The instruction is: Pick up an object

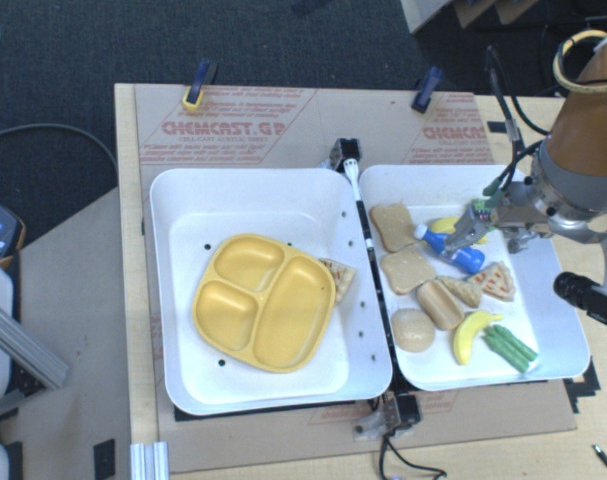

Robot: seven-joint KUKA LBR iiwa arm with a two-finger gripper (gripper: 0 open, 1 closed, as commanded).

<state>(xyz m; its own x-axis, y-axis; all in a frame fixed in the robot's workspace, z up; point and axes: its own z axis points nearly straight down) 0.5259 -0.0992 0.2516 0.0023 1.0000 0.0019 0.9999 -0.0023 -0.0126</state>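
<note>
Blue bottle [461, 256] | you see it lying tilted in the right bin [563, 313], blue body, yellow piece at its upper end, between bread slice [392, 225] and pizza wedge [499, 283] | gripper [475, 221] just above it | jaws: you cannot tell

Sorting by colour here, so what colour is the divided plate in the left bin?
Yellow; the divided plate shows clearly in the camera view.
</note>
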